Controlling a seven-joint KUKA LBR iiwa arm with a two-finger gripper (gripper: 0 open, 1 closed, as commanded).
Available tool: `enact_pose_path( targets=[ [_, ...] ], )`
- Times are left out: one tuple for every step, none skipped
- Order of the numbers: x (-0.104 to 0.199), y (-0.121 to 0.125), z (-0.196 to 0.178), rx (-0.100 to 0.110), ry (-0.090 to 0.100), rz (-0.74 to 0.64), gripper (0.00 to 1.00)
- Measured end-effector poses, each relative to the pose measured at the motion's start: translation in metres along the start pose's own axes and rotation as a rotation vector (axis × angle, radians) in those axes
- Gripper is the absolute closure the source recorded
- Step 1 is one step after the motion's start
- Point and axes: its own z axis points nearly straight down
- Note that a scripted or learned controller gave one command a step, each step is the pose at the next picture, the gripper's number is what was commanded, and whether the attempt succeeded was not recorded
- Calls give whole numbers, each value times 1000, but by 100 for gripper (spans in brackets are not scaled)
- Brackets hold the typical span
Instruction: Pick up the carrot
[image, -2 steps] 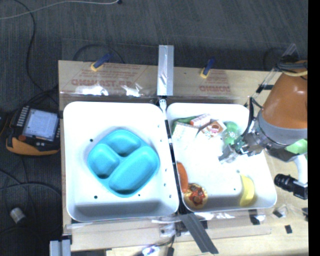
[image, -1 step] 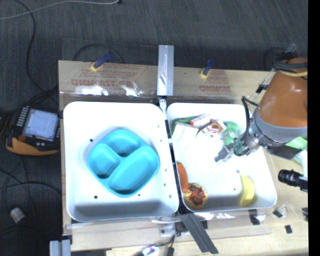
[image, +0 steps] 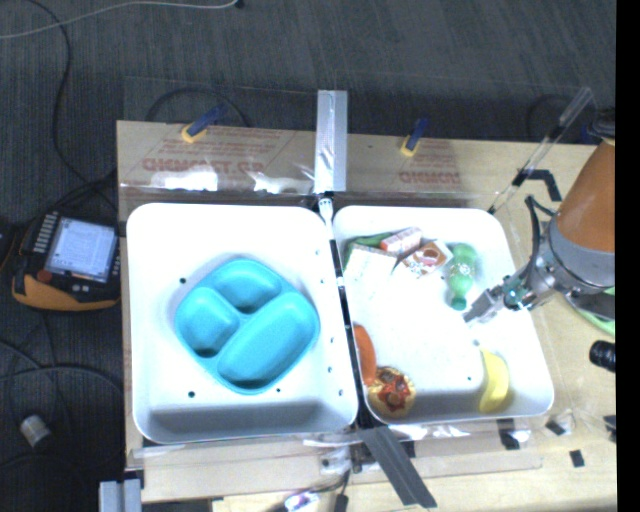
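Hovering over the right side of the right white plastic bin, the small grey metal hand points toward the middle of that bin. I cannot tell from the picture how it is set. It holds nothing and is well apart from the carrot.

The long orange carrot lies along the left wall of the right bin, near its front left corner. Its front end touches a round brown and red pastry toy that sits in that corner.

A yellow banana toy lies near the front right corner of the same bin. A green plastic bottle lies near the back of the bin, just beside the hand. A small red and white packet rests by the back wall, with a flat white card next to it.

The left white plastic bin holds a bright blue plastic tray with three hollows, sitting in its middle.

Both bins stand side by side on the light wooden counter.
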Motion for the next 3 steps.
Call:
enact_pose_path(
  targets=[
    [56,58,-76,-2,0,-64,100],
    [45,36,-4,1,0,17,100],
    [58,21,10,1,0,-228,100]
  ],
)
